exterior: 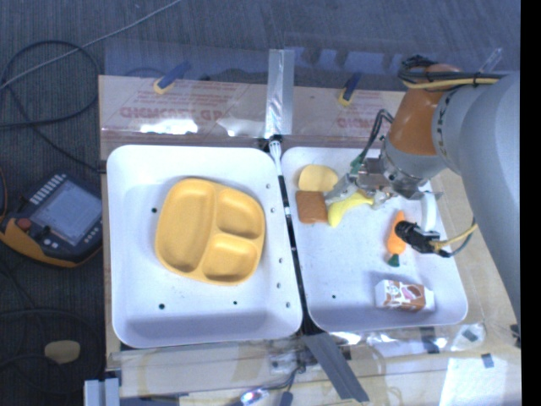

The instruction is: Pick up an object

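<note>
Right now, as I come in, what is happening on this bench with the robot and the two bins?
The grey arm reaches into the right bin and its hand is low over a yellow banana, next to a brown toy bread piece and a pale yellow round piece. Whether it grips anything is unclear. A carrot and a small carton lie further along that bin. The left bin holds a yellow divided plate.

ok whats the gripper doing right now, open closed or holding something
Gripper: low in the right white bin, over the yellow banana-shaped toy; open or closed cannot be told.
</note>
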Controlling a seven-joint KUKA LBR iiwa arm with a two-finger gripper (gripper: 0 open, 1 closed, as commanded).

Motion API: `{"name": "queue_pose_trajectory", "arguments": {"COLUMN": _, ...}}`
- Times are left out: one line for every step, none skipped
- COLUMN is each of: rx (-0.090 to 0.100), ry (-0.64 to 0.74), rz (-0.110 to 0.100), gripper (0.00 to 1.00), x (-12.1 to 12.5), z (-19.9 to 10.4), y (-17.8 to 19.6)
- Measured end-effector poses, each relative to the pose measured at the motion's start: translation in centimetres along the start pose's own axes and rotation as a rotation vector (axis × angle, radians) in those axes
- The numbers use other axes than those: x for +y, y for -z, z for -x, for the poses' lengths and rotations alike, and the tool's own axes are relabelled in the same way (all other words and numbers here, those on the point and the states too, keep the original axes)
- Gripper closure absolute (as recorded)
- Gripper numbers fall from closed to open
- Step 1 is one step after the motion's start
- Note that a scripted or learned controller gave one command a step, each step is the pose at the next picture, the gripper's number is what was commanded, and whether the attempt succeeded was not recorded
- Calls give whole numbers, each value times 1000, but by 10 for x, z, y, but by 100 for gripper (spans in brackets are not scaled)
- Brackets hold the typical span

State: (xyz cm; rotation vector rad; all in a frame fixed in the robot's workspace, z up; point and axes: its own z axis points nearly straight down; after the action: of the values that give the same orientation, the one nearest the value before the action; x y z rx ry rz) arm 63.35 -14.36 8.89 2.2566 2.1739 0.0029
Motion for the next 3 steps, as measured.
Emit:
{"name": "queue_pose_trajectory", "arguments": {"rx": 3, "ry": 201, "rz": -17, "gripper": 0, "x": 33, "z": 9, "y": 5}}
{"name": "queue_pose_trajectory", "arguments": {"rx": 0, "ry": 201, "rz": -12, "gripper": 100, "x": 34, "z": 9, "y": 15}}
{"name": "queue_pose_trajectory", "arguments": {"rx": 2, "ry": -69, "rz": -9, "gripper": 100, "x": 32, "z": -106, "y": 173}}
